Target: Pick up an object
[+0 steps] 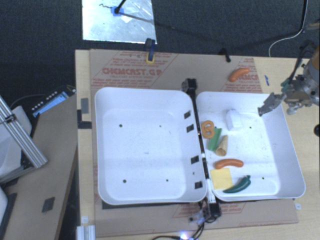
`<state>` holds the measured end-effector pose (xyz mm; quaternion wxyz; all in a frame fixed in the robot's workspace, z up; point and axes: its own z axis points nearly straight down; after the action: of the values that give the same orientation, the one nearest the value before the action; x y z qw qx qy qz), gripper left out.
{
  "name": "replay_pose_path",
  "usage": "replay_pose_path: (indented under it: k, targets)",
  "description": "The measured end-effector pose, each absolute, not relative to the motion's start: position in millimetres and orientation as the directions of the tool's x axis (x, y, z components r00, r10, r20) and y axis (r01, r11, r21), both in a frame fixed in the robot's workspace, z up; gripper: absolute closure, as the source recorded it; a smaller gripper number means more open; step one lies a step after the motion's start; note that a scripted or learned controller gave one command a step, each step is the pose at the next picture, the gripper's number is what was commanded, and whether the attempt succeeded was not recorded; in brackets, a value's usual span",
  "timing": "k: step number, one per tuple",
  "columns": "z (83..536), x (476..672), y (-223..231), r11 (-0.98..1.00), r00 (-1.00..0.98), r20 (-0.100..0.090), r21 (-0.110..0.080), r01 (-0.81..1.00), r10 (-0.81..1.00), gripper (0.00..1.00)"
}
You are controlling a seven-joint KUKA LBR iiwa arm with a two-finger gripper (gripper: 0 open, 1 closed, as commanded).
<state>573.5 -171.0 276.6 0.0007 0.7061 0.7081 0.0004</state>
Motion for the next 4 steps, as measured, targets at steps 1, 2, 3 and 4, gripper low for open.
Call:
replay_pose_path:
  k: [1, 2, 3, 4]
  targets:
    - [287.9, 574.4, -170.8, 0.007, -0.007, -0.001, 0.005, 1.0, 1.0, 1.0]
    - [488.7, 573.4, -119.2, 0.01, -0.01, -0.003, 0.022, 1.0, 1.0, 1.0]
    - [519.3, 533.6, -76.3, 0.007, -0.007, 0.0, 0.003, 1.0, 1.0, 1.0]
    - [536.7, 484.8, -30.1, 0.009, -0.009, 0.001, 0.006, 1.0, 1.0, 1.0]
